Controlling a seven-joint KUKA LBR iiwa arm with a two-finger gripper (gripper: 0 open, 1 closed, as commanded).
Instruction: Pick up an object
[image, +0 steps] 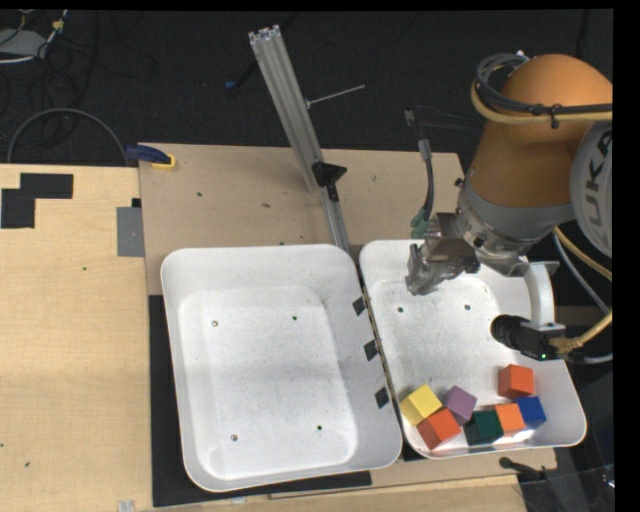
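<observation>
The left bin (265, 365) is sitting on the bench (230, 200) with its floor bare, its right wall lying against the right bin (455, 330) along a seam marked by small black clips (370, 350). A slanted metal rail (295, 120) is running down from the top toward that seam.

In the right bin, the blocks are crowding the near edge in a cluster. From left to right: a yellow block (421, 402) is touching a red block (438, 428) just in front of it; a purple block (461, 401) is sitting beside the yellow one; a green block (484, 427) is lying near the rim, with an orange block (510, 416) and a blue block (532, 411) pressing against it on the right. A second red-orange block (516, 380) is standing a little apart, behind the blue one.

The pincer (428, 272) is hanging over the far part of the right bin, well apart from the cluster, with bare white floor lying between them. Nothing is showing between its fingers, and how far they are spread cannot be told from this angle. The arm (540, 140) is reaching in from the right, above the bin's far right corner.

Open room is lying across the middle of the right bin; the blocks are hugging the near wall and the right corner, leaving little space on that side
</observation>
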